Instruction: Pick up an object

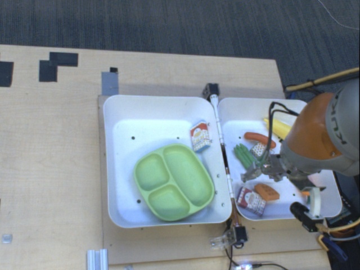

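In the right bin (236,129), the pincer (254,171) hangs low among the toys, beside green beans (243,155), above a small red packet (251,201) and an orange piece (267,192); whether it grips anything, I cannot tell.

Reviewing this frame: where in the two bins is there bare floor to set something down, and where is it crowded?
Left bin: bare floor along its far and left sides, bordered by the green divided plate and the small carton. Right bin: a bare strip at the far-left corner; elsewhere crowded with the sausage, green beans, red packet, orange piece and gripper.
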{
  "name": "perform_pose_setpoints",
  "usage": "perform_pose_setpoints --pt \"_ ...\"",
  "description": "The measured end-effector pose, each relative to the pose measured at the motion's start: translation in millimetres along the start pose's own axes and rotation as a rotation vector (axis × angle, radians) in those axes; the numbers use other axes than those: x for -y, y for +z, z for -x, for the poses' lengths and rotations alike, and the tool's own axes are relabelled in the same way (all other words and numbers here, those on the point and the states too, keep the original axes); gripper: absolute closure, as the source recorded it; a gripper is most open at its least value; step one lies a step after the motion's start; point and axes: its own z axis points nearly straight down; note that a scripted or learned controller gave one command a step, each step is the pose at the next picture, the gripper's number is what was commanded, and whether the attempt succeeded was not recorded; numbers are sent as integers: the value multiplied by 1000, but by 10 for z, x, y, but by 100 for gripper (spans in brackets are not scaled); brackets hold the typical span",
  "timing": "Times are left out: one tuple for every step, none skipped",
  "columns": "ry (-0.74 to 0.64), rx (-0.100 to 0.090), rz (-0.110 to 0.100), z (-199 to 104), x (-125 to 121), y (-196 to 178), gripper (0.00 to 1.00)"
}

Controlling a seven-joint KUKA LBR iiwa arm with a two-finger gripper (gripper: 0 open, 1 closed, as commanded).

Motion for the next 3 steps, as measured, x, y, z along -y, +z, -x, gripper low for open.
perform_pose_setpoints --pt "6 2 -8 -31 39 217 0" --pt "2 1 -2 -35 14 102 100" --pt "3 1 -2 -36 15 103 0"
